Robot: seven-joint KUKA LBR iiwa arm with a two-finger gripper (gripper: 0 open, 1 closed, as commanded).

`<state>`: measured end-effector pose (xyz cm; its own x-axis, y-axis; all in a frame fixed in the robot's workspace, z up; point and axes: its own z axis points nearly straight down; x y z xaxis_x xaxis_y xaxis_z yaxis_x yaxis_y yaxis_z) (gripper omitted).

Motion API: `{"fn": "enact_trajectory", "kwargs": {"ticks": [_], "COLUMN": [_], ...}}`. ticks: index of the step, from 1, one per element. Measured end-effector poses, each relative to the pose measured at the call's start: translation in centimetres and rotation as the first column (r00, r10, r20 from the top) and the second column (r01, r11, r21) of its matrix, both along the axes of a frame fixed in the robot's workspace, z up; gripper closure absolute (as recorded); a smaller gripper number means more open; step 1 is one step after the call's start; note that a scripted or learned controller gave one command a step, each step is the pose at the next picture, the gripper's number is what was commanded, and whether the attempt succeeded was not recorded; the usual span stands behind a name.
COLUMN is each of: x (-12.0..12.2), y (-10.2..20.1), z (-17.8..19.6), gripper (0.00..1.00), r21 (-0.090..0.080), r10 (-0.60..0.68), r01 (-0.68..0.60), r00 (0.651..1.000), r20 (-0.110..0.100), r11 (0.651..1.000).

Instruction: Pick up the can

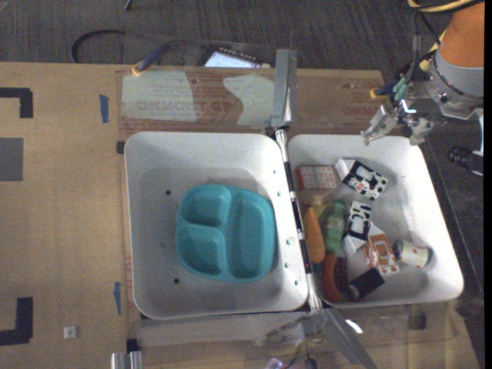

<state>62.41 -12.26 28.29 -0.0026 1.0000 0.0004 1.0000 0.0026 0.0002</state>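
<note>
From my remote station I see the tool (398,125) poised over the far right corner of the right bin (442,229), its two fingers spread apart with nothing between them. The grey arm (460,60) with its orange band enters from the upper right. The can (412,254) (white, lying on its side) rests near the bin's right wall, toward the near end, well apart from the tool. Just beside it to the left sits a small orange-and-white carton (382,254), and a black block (365,284) lies below that. Two black-and-white patterned boxes (363,179) sit toward the bin's middle, with a pinkish flat packet (317,177) to their left. Along the bin's left wall lie an orange carrot-like piece (313,233), a green bottle (333,225) and a red item (330,277). In the left bin (154,167) a teal divided tray (227,233) lies flat near the middle. Both bins rest on the tan surface (61,206).
</note>
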Motion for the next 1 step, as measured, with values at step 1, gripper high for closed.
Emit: {"fn": "enact_trajectory", "kwargs": {"ticks": [1], "x": [1.63], "y": [2.13], "z": [-12.81], "gripper": [0.0], "r21": [0.001], "r10": [-0.269], "r01": [0.269], "r00": [0.963], "r20": [-0.003], "r11": [0.963]}}
